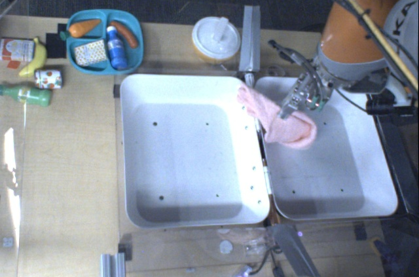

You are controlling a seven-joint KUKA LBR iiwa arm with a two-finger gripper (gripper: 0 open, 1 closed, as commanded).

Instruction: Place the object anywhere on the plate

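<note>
The arm is cut off at the right edge, and its claw (pixel 300 101) is small and blurred, so whether it is parted or clenched cannot be told. It reaches in from the upper right, slanting down over the right bin (pixel 340 203). Its tip meets a pink cloth (pixel 278 120) draped over the divide between the bins, mostly in the right one.

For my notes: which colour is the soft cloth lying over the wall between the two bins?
Pink, seen in the camera view: cloth.

Two white bins (pixel 190 89), one pink cloth (pixel 278 122), one blue divided tray (pixel 105 40), one lidded cup (pixel 216 38).
</note>
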